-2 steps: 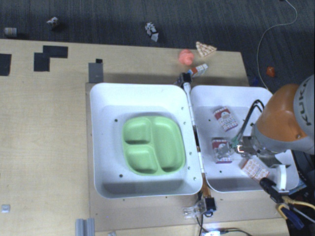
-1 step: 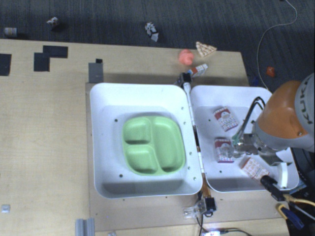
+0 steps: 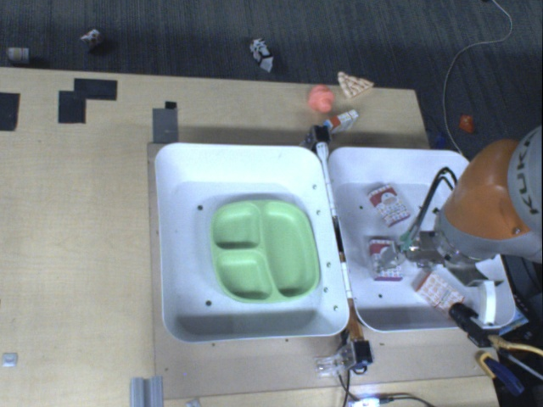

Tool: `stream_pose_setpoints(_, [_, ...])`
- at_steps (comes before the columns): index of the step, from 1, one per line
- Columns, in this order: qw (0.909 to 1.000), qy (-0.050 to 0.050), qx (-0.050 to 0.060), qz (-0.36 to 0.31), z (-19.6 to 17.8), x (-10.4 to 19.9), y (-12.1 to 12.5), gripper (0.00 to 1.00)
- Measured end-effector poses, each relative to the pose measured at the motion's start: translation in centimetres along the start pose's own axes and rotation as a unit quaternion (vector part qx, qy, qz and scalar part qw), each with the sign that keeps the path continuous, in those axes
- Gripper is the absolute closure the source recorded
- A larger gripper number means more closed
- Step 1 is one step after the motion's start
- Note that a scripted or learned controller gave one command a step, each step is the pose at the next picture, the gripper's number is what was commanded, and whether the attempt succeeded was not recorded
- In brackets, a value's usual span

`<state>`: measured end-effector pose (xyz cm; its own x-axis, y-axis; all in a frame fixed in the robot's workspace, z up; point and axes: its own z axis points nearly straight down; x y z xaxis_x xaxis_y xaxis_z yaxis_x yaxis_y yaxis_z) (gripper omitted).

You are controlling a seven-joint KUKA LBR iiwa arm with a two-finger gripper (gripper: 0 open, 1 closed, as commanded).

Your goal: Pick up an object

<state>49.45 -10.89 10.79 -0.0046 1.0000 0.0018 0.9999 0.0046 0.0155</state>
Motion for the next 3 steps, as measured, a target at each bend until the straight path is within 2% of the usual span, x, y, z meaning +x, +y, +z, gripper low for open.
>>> stream_pose_setpoints(1, [1.0, 0.0, -0.002, -0.001, -1.1, 0.1, 0.2, 1.0])
stream_pose_setpoints(2, [1.0, 0.0, -0.002, -0.001, -1.1, 0.1, 0.2, 0.0])
stream_pose_setpoints(3, [1.0, -0.002, 0.004, 0.001, 2.1, 2.1, -0.6, 0.0])
